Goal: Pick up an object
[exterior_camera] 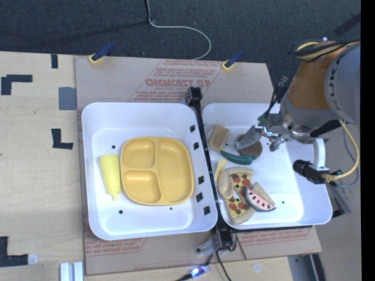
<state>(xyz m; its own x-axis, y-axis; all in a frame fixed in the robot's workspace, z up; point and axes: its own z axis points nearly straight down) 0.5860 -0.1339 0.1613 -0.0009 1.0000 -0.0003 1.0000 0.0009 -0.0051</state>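
Observation:
My gripper [260, 141] hangs low over the back of the right bin [304, 206], its fingers open. Just below and between them lies a brown round piece [253, 150], partly covered by the left finger [246, 139]; nothing is held. A dark green curved pod [235, 156] lies against the brown piece's front. A tan block [218, 137] sits near the bin's left wall. In front lie a pizza slice [235, 193], a watermelon slice [258, 198] and a yellow banana [220, 170] along the divider.
The left bin [102, 119] holds a yellow divided plate [157, 170] and a yellow bottle [109, 174] beside it on the left. A black clip divider [202, 157] runs between the bins. The arm's grey and orange body [319, 89] stands over the right bin's far right corner.

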